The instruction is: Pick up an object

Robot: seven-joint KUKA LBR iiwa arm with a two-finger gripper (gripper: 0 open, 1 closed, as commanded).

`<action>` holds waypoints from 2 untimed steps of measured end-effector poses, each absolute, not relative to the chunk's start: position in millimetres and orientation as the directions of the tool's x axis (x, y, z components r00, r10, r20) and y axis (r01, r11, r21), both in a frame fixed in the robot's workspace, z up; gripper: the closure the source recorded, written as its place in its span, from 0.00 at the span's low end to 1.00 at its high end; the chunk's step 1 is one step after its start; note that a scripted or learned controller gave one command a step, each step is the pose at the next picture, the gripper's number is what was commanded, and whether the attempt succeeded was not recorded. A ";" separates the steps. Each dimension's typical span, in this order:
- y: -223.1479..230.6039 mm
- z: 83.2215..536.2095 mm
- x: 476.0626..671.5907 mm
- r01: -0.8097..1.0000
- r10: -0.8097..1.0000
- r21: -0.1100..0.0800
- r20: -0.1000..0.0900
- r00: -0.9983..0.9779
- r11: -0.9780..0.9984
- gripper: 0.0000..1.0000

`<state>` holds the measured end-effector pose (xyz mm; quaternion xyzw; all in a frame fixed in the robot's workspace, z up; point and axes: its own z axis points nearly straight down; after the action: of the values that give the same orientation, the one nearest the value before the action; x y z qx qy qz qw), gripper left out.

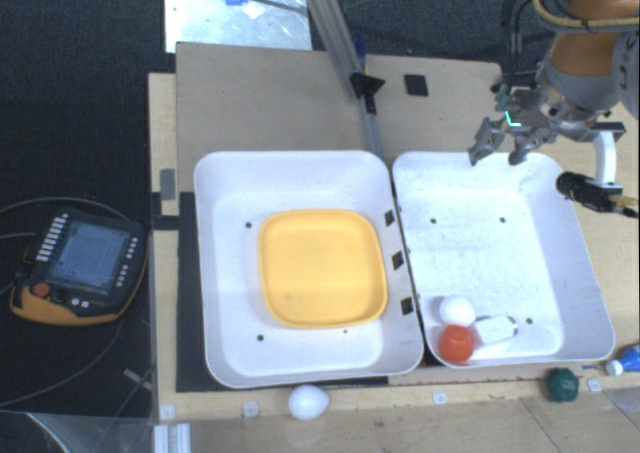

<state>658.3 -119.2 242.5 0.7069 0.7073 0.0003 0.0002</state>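
Observation:
My gripper (503, 148) hangs over the far edge of the right bin (500, 241), its two dark fingers spread open with nothing between them. In that bin's near left corner lie a red ball (457, 343), a white ball (456, 311) touching it from behind, and a small white oblong piece (494, 329) beside them. A yellow square plate (322, 267) sits in the middle of the left bin (225, 241). The gripper is far from all of these objects.
A white egg-shaped object (308, 401) lies on the bench in front of the left bin. A dark green ball (561, 384) and a blue-tipped item (622, 363) sit near the right bin's front corner. A teach pendant (80, 263) rests at left. A slanted pole (335, 21) stands behind.

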 end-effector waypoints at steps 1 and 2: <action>-119.2 242.4 658.2 1.000 1.000 0.001 0.000 -0.001 0.001 0.00; -114.2 185.5 650.6 1.000 1.000 -0.003 0.000 -0.001 0.001 0.00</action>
<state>650.6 -114.2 185.5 0.7069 0.7073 -0.0009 -0.0011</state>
